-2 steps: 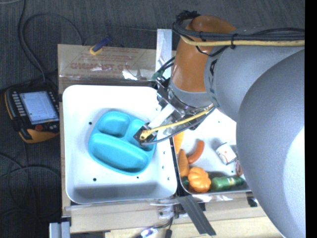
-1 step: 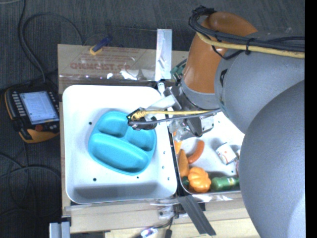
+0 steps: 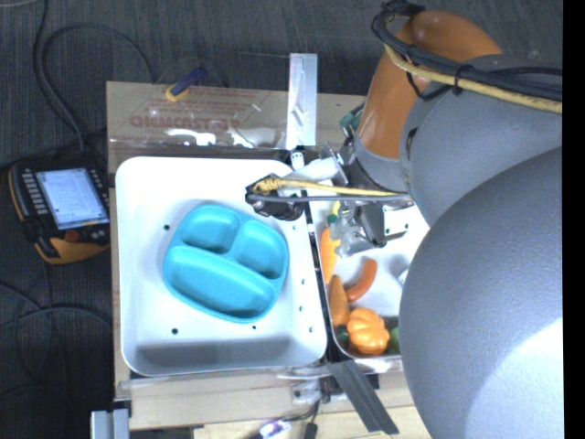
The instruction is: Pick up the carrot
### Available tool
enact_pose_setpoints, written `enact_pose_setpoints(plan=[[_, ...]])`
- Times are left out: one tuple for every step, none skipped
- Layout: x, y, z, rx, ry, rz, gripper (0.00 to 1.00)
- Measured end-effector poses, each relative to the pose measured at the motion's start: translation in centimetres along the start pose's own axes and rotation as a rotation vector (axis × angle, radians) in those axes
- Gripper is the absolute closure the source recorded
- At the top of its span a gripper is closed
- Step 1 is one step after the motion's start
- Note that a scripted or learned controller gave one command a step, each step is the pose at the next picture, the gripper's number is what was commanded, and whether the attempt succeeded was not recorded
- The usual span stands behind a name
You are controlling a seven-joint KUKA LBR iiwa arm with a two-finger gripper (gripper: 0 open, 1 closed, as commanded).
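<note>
The carrot [image 3: 336,302], long and orange, lies along the left wall of the right bin [image 3: 402,254]. Another orange piece [image 3: 325,247] sits just above it against the same wall. My gripper [image 3: 355,230] hangs over the upper left part of the right bin, just above and to the right of that orange piece. The grey arm with its orange band [image 3: 402,90] covers most of the right bin.
A blue divided plate [image 3: 226,262] rests in the left bin [image 3: 146,337]. A red-orange sausage-shaped item [image 3: 362,278] and an orange pepper [image 3: 366,331] lie beside the carrot. A yellow-and-black cable end [image 3: 274,192] reaches over the wall between the bins. A teach pendant [image 3: 64,204] sits at far left.
</note>
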State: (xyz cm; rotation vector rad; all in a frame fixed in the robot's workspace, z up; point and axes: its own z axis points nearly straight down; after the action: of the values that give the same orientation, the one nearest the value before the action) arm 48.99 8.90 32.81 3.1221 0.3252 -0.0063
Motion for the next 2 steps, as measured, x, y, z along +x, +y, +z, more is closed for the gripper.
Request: enact_pose_setpoints(plan=[[-1.9,5.9,2.1,-0.001,-0.001,-0.231,1.0],[-1.7,4.8,11.2,0.002,-0.004,-0.578,1.0]])
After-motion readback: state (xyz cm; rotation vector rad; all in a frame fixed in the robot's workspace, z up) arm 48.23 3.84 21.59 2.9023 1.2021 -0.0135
